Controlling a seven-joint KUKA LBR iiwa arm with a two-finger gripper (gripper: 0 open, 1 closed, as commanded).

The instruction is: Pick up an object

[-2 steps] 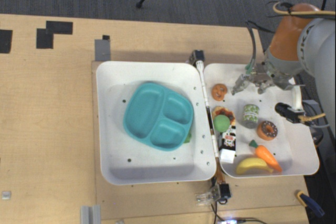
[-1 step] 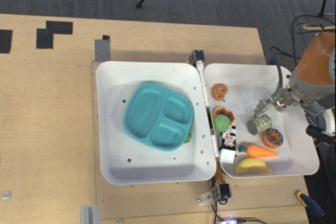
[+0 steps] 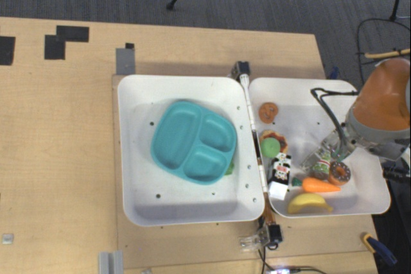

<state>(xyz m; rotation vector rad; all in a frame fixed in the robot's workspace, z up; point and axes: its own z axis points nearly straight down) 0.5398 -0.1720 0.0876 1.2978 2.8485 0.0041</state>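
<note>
Right now —
Arm: reaching in from the right, the gripper (image 3: 329,157) hanging low over the right bin (image 3: 302,96).
Fingers: I cannot tell whether they are spread or pressed together.
Objects: the carrot (image 3: 320,186) and banana (image 3: 308,203) are lying just below the gripper.
Left bin (image 3: 131,138): holding a teal divided plate (image 3: 194,141).

Arm and clutter partly lost to sight

The arm (image 3: 385,109) is running off the right edge, its gripper (image 3: 332,160) blurring into a pile of small things (image 3: 321,167) too jumbled to name; a green scrap (image 3: 229,168) is peeking from under the teal tray (image 3: 194,141) in the left bin (image 3: 128,138)
</note>
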